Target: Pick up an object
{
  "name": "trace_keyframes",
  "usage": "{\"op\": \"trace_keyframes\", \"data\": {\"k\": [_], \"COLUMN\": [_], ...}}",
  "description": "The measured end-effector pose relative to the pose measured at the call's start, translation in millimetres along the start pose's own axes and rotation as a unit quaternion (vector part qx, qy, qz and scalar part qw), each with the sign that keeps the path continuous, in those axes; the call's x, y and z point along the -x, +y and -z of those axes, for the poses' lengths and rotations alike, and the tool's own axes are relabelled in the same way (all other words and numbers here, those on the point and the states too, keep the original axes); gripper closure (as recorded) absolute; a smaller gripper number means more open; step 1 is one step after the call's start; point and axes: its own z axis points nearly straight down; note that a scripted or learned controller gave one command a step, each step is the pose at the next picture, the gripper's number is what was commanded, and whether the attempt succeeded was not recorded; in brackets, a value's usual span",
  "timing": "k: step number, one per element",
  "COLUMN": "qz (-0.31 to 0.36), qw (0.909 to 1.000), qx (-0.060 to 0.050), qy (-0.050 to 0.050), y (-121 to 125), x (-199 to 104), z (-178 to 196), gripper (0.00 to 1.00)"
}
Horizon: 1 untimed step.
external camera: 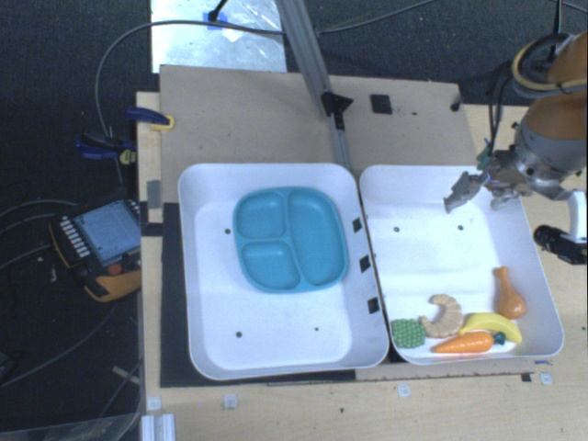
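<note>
My gripper [480, 197] hangs over the far right part of the right bin [432, 246], open, with nothing between its fingers. Several toy foods lie clustered in that bin's near right corner, well in front of the gripper: an orange-brown drumstick [507, 292], a tan croissant [445, 314], a yellow banana [494, 324], an orange carrot [464, 343] and a green leafy piece [408, 333]. The carrot, banana and croissant touch one another.
A blue three-compartment plate [289, 239] lies in the left bin [266, 329]. A metal pole [312, 53] slants across the bench behind the bins. Cables and a handheld device [101, 246] sit off the bench at the left.
</note>
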Motion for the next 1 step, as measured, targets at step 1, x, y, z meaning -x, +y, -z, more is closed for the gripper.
{"op": "trace_keyframes", "data": {"k": [1], "qz": [0.001], "qw": [1.0], "qx": [0.006], "qy": [-0.001], "y": [2.8], "x": [-0.4], "z": [7.4], "gripper": [0.0]}}
